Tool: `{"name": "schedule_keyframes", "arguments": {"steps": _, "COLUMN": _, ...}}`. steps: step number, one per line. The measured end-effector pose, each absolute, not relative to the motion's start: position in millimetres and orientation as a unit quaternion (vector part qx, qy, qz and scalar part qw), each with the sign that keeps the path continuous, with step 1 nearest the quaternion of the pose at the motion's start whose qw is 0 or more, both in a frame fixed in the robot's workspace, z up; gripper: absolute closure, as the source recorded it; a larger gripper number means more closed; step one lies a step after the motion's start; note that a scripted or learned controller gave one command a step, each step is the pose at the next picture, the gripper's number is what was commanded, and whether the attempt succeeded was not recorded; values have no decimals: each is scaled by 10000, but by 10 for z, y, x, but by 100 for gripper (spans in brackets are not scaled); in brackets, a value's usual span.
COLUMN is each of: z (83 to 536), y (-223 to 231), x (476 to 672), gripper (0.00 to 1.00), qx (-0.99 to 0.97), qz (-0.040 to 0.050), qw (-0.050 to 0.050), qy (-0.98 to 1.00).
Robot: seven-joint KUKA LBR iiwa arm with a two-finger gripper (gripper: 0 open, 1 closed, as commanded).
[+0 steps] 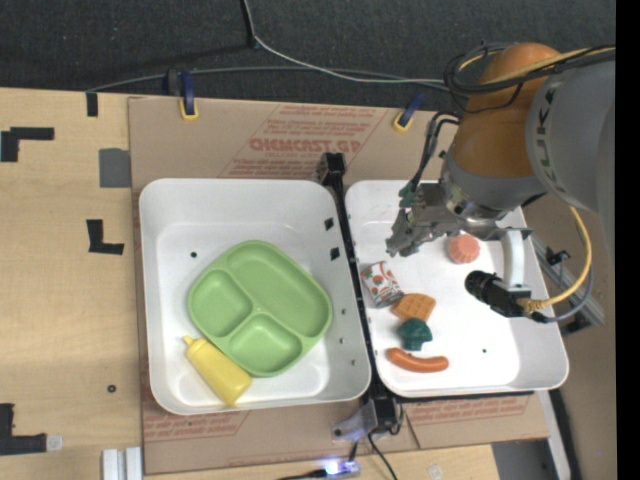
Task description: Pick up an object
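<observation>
Grey fingers of the gripper (408, 236) hang spread and unladen over bare floor in the right bin (540, 368). Just below lie a small packet (381, 284), a cracker (414, 306) and a sausage (418, 361); a pink ball (463, 249) sits beside the wrist.

A pale wooden bench (60, 298) filled the left of the frame, marked with black tape pieces (25, 140) and a grey patch (115, 166). A brown cardboard sheet (230, 133) with red lettering lay at the centre, held along its upper edge by two yellow clamps (187, 103) (405, 118). On it sat two shallow white bins, the left bin (160, 268) and right bin (500, 353) touching at mid-frame. Dark cloth (120, 18) ran across the top, crossed by a thin pale cable (300, 60). At bottom centre was what may have been a metal clip (365, 423).
</observation>
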State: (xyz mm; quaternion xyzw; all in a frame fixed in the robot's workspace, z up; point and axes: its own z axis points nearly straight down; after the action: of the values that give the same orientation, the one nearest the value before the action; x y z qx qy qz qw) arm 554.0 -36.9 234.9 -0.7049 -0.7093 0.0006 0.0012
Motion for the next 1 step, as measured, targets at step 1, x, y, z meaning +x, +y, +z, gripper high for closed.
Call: {"name": "schedule_keyframes", "arguments": {"steps": 1, "z": 2211, "y": 107, "x": 5625, "gripper": 100, "qx": -7051, "qz": 10, "qw": 14, "qy": -7091}}
